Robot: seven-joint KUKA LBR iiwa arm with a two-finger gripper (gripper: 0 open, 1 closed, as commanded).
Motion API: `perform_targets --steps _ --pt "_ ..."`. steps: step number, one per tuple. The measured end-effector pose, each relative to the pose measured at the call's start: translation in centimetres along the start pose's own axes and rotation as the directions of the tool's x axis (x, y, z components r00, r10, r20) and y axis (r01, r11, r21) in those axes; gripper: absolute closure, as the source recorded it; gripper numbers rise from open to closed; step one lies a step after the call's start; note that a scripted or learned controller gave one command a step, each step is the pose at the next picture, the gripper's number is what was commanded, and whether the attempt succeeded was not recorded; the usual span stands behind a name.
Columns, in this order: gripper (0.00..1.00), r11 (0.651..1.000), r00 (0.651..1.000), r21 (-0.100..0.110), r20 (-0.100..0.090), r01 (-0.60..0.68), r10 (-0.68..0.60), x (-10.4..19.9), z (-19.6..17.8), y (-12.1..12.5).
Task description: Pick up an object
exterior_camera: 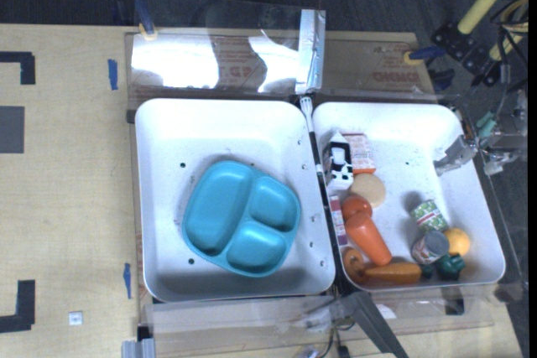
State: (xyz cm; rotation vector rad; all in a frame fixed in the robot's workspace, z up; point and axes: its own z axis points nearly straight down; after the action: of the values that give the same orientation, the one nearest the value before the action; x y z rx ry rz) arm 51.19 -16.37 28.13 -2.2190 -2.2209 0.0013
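At the gripper: the gripper (pixel 458 153) sits over the right rim of the right bin (pixel 394 123); whether it is wide or narrow I cannot tell, and nothing shows in its hold.
Closest pick: a green-and-white packet (pixel 430 215) lies near the gripper, toward the view's lower edge. It looks light and crinkly and likely to slip, so I would take it across its short width.
Just past it: a small can (pixel 430 247) touches a yellow ball (pixel 458 241) and a dark green piece (pixel 451 266). The can is probably stiff and smooth, but these neighbours crowd a grasp.
Further left of the gripper: an orange bottle (pixel 367 232), a tan round thing (pixel 370 190) and an orange sausage shape (pixel 391 271) are bunched together. They are probably hard, light toy food, and the round ones may roll.
Against the divider: a cow-print carton (pixel 339 163) and a pink carton (pixel 359 152) stand hard by the wall, which leaves little room.
Farthest: the left bin (pixel 168 138) holds a blue divided plate (pixel 243 218), broad and flat, awkward except at its rim.
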Motion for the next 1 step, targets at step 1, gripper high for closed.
perform_targets --steps 1 --pt "0.0 0.999 0.999 0.01 -0.003 -0.048 0.048 -3.1 16.76 2.46"
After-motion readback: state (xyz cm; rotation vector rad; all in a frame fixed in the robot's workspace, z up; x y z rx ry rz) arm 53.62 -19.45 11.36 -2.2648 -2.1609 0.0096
